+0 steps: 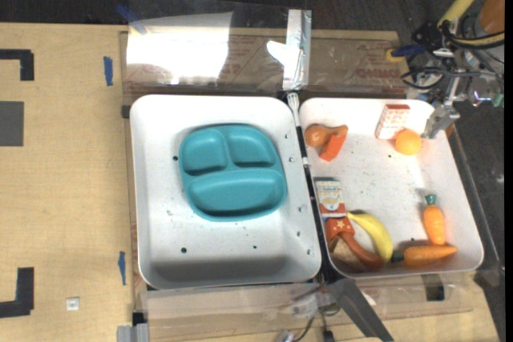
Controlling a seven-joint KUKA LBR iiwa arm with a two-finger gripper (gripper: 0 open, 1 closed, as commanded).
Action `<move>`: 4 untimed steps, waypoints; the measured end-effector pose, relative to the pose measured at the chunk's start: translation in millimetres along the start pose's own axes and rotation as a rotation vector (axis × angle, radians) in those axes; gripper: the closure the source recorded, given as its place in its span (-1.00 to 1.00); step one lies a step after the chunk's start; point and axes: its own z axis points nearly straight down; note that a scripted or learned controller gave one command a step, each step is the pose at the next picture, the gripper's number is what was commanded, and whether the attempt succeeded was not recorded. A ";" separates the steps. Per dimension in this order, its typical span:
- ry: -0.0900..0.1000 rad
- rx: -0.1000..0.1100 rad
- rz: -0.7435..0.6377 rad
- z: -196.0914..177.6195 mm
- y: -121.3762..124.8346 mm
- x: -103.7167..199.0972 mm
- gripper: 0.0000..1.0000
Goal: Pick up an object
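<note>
My gripper [441, 121] hangs over the far right corner of the right bin [469, 204], just right of an orange ball [408, 142] and a red and white carton [393, 120]; nothing shows in its grasp. The same bin holds a brown and orange pair of toy foods [325, 137] at its far left. A small printed packet [328, 196] lies further forward. A banana [375, 233], a red piece [340, 226] and a brown piece [358, 254] sit at the front, with two carrots [434, 223] [430, 254] at the front right.
The left bin [160, 236] carries a teal divided plate [232, 171]. A clear plastic sheet [208, 48] and a taped post [296, 48] stand behind the bins. Cables and the arm's wrist [457, 52] crowd the upper right. Flat cardboard [56, 172] lies to the left.
</note>
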 end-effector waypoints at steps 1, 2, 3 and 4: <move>0.006 -0.004 -0.141 85.8 14.2 64.6 -1.00; -0.003 0.001 -0.173 123.1 -8.3 147.8 -1.00; -0.006 0.002 -0.124 122.7 -6.5 176.3 -1.00; -0.007 -0.003 -0.242 123.6 48.7 72.7 -1.00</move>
